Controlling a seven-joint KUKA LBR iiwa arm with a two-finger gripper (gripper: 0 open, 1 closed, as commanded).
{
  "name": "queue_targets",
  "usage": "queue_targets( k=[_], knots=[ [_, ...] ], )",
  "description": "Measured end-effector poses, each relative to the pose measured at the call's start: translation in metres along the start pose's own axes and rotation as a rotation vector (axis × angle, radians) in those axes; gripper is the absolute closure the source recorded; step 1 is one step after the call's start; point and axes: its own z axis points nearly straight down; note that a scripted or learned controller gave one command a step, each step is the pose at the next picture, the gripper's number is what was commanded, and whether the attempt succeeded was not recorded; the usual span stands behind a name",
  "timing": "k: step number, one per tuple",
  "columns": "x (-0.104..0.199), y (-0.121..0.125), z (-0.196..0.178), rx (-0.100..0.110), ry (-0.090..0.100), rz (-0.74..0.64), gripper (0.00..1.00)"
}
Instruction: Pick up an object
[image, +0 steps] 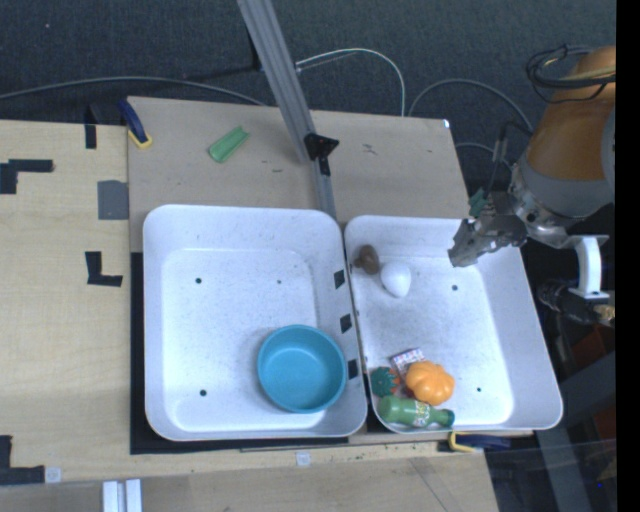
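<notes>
My gripper (463, 252) hangs over the far right edge of the right bin (500, 320), pointing down and left, with nothing seen between its fingers. In that bin a white egg-shaped object (397, 279) lies near the back left, with a small brown object (367, 260) just beside it. At the bin's front left corner sit an orange fruit-like toy (431, 382), a green toy (412, 411) and a small red-and-white packet (407, 359). A blue bowl (300, 367) stands in the left bin (200, 300) at its front right.
A grey pole (285, 80) slants across the bench behind the bins. A green block (228, 144) lies on the bench at the back left. Cables trail over the dark floor behind.
</notes>
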Motion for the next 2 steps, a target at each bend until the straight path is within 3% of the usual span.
queue_targets(
  k=[1,2],
  knots=[
    [0.056,0.003,0.008,0.006,0.002,-0.004,1.0],
    [0.107,-0.018,0.017,0.009,0.003,-0.004,1.0]
  ],
)
